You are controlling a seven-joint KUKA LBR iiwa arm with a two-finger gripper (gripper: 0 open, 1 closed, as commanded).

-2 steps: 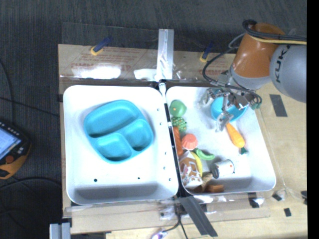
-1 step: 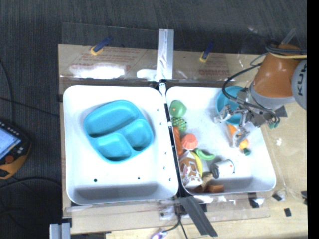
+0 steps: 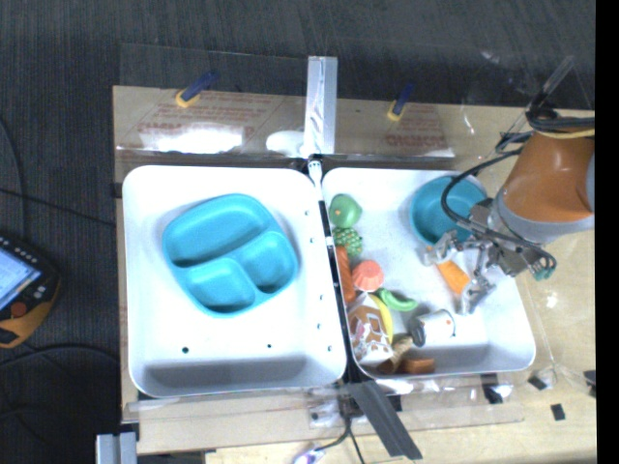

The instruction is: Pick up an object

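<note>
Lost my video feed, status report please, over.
Pincer low in right bin, over orange piece; grasp unconfirmed. Blue bowl close behind. Toy pile along the divider, apart.

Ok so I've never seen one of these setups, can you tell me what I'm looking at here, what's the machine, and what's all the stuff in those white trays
This is one picture from a camera fixed above a bench, looking down at a slant. The machine is a robot arm, grey with an orange band, reaching in from the right. At its end is a two-finger gripper, hanging low over the right bin just beside a small orange piece. I cannot tell whether it grips anything.

Two shallow white bins sit side by side. The left bin holds a blue divided tray. The right bin holds a blue bowl partly under the arm, and a heap of small toy-like items along its left wall, including a green ball.
</note>
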